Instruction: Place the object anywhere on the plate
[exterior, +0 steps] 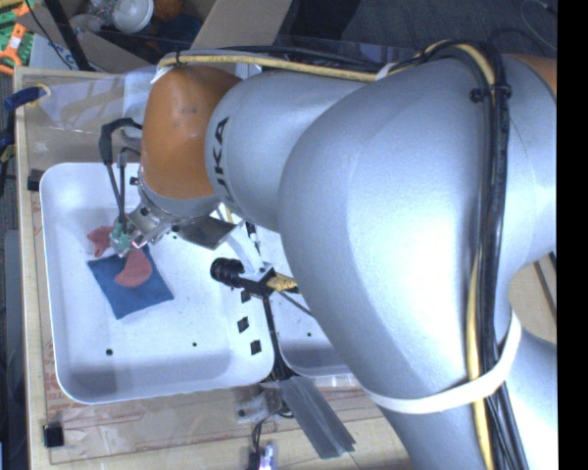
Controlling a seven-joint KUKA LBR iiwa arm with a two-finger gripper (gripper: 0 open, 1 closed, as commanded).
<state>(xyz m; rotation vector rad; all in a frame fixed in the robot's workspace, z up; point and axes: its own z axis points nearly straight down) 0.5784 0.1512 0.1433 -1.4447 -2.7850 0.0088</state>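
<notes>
Object (132, 271), a reddish piece, lies on the blue plate (137, 292) in the left bin (69, 262), and a second reddish piece (99, 240) lies just beside the plate's upper corner. The arm (392, 223) reaches in from the right and covers most of the right bin (318, 360). The hand (127, 238) points down just above the object; whether it is open or closed cannot be told. Both bins rest on the desk (39, 409).
</notes>
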